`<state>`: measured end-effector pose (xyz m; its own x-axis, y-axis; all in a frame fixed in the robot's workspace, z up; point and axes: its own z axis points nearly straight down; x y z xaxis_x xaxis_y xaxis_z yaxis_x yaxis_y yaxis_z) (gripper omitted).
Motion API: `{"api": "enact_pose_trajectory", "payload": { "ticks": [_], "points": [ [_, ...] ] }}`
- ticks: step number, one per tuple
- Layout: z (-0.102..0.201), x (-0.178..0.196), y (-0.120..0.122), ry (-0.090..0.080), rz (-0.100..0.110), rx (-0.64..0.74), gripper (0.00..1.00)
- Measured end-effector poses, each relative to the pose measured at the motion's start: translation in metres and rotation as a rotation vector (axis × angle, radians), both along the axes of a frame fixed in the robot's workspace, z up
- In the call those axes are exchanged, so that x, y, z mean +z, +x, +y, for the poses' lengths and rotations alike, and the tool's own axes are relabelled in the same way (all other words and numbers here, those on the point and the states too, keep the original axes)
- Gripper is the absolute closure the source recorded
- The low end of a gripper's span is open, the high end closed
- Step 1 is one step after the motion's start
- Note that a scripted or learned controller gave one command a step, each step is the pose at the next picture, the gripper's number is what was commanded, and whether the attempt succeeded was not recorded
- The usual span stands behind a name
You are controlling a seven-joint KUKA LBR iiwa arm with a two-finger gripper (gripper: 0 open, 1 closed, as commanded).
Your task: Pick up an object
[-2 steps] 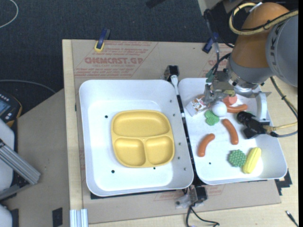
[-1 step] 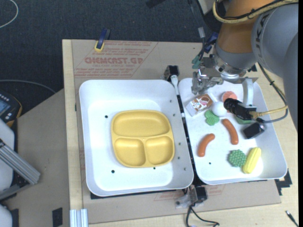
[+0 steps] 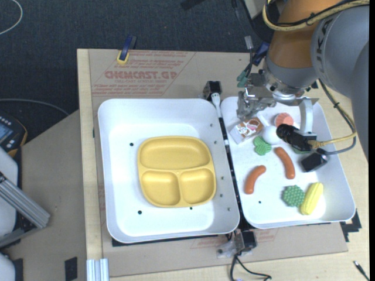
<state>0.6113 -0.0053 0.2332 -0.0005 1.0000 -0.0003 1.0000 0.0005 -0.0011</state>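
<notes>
Well apart from my jaws, off to the view's left, sits the left bin [image 3: 117, 157]. A yellow tray [image 3: 176, 171] with three compartments lies flat in the middle of it.

My gripper [image 3: 252, 103] hangs over the back left corner of the right bin [image 3: 266, 208], close to the edge where the two bins meet. From this slant I cannot tell whether my jaws stand wide or narrow, and I see nothing clamped between them.

Everything I might pick up lies in this right bin. Nearest is a small white and red packet [image 3: 247, 129], tilted, just below my jaws on the side toward the camera. A little past it, still on the near side, is a small green piece [image 3: 262, 147]. Farther toward the front rim, an orange-red sausage [image 3: 254, 179] lies on a slant.

To the view's right of my jaws, a salmon-pink round piece [image 3: 284, 120] sits near the back. A second sausage [image 3: 285, 163] lies nearer the camera, apart from the first. Farthest from my jaws, at the front right, a bumpy green piece [image 3: 293, 195] lies just beside a yellow corn cob [image 3: 312, 198].
</notes>
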Motion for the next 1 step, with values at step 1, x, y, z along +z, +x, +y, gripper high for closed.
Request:
{"api": "enact_pose_trajectory", "payload": {
  "ticks": [1],
  "points": [
    [-0.0105,-0.0083,0.0113,-0.002,-0.004,-0.002,1.0]
  ]
}}
